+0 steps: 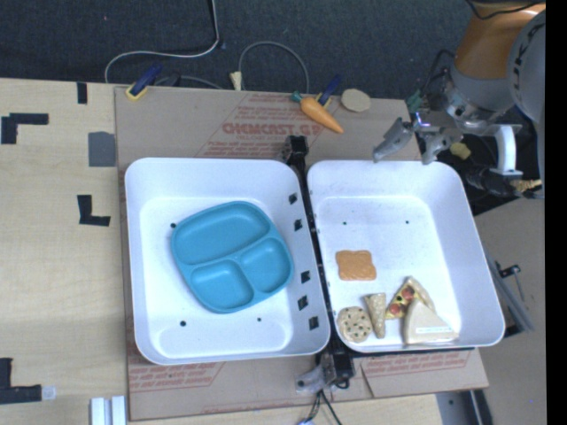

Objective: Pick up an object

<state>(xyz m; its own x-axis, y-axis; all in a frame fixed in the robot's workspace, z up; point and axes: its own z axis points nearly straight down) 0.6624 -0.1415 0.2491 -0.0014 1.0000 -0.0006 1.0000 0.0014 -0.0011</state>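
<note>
The right bin (443, 193) holds several toy foods near its front: a square tan cracker (355, 265), a round chocolate-chip cookie (354, 324), a small pale wedge (377, 312), a pizza slice (404, 298) and a white sandwich wedge (427, 324). My gripper (409, 144) hangs above the far edge of the right bin, at the top right of the view. Its two fingers are spread apart with nothing between them. The foods lie well forward of it.
The left bin (151, 193) holds a blue divided plate (232, 255). A toy carrot (319, 113) and a round tan disc (356, 101) lie on the cardboard behind the bins. Cables loop across the back of the bench.
</note>
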